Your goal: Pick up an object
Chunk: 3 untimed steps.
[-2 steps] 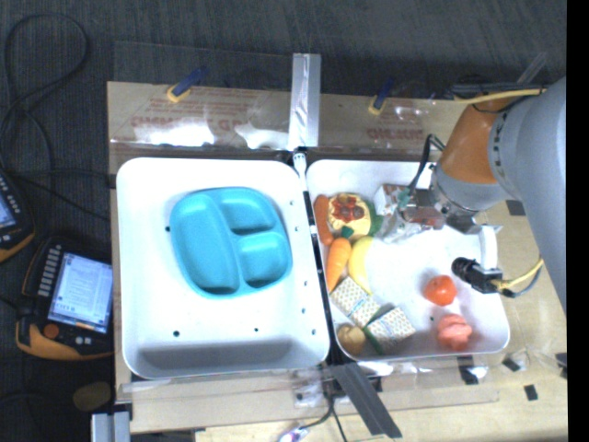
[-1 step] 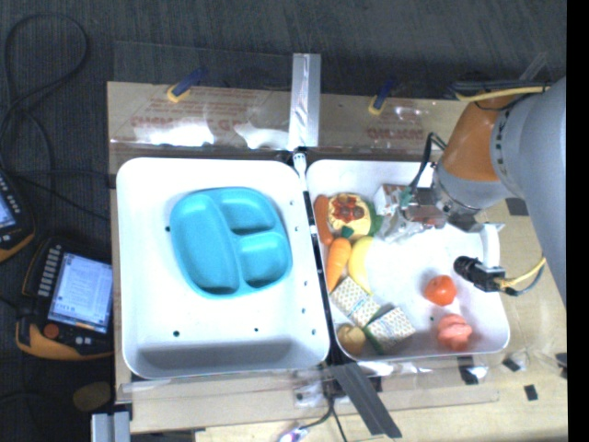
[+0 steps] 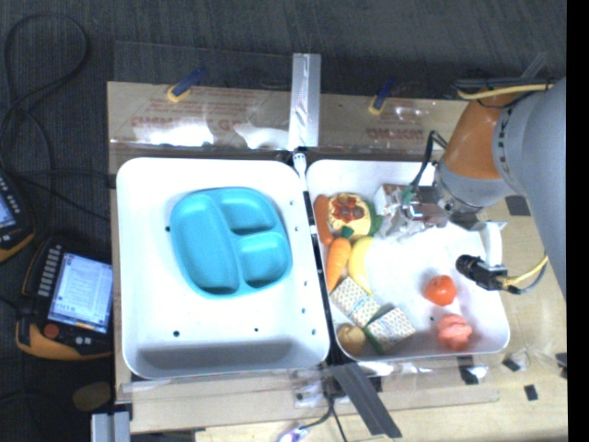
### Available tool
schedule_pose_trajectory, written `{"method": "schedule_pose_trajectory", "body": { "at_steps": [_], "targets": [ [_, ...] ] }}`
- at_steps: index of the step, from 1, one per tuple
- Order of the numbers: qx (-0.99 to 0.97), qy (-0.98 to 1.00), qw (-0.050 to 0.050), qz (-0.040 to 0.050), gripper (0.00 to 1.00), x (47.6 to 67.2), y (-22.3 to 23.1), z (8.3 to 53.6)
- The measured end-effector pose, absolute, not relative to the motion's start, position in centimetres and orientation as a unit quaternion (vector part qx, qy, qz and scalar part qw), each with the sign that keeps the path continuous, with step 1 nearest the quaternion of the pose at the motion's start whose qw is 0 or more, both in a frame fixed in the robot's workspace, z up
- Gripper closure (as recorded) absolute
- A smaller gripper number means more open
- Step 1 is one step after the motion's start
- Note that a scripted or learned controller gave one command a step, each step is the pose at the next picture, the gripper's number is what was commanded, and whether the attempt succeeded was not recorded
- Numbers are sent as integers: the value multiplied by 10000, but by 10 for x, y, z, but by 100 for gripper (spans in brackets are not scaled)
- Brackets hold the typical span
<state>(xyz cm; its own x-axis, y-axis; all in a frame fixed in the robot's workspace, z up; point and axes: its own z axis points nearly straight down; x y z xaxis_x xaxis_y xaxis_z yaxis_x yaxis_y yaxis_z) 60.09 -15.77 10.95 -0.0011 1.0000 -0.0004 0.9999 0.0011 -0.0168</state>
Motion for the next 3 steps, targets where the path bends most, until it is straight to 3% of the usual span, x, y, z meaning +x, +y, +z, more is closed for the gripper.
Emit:
{"method": "schedule_pose_trajectory", "body": {
  "at_steps": [1, 3],
  "targets": [
    [-8834, -4685, -30, -40, 100, 606, -176, 91],
    [-8820, -4712, -26, 44, 100, 604, -177, 103]
  ]
}}
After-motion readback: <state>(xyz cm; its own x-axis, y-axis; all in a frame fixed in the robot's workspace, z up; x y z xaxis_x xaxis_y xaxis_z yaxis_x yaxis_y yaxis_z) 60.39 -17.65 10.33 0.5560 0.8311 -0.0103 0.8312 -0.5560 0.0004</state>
